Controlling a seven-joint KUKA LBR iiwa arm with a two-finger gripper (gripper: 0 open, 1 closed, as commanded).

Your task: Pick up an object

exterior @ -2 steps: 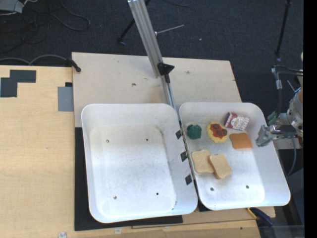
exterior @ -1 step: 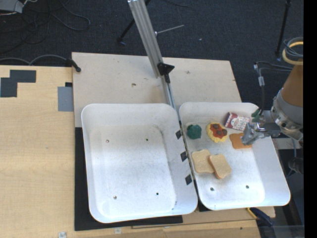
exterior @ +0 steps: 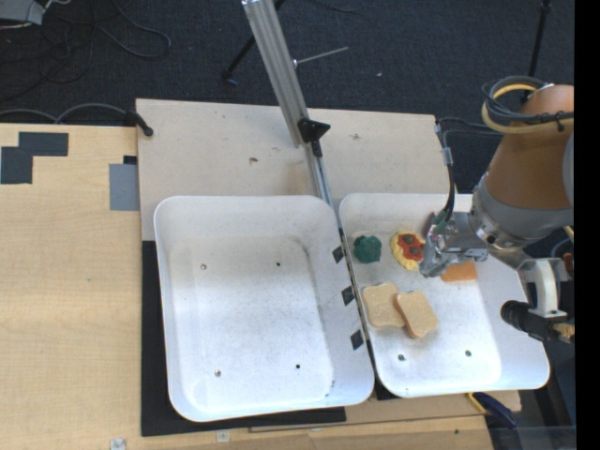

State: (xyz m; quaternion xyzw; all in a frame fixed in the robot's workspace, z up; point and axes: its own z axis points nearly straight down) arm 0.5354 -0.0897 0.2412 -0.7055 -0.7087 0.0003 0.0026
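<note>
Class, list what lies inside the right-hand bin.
Right-hand bin: green lump, red-and-yellow toy, orange block, two tan bread-like pieces. The claw covers whatever is beneath it.

Lighting even and bright from overhead. White bins (exterior: 253, 317) near overexposed, faint speckle visible. Soft shadows only beneath the arm (exterior: 525, 176). Dark floor (exterior: 141, 36) underexposed. Overall focus slightly soft, mild grain.

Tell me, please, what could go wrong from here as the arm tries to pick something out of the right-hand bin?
The gripper sits low between the red and yellow object and the orange block, so it may close on neither or nudge one aside. The two tan bread-like pieces overlap, so lifting one could drag the other. The orange block lies partly under the wrist, which makes its position hard to judge.
</note>
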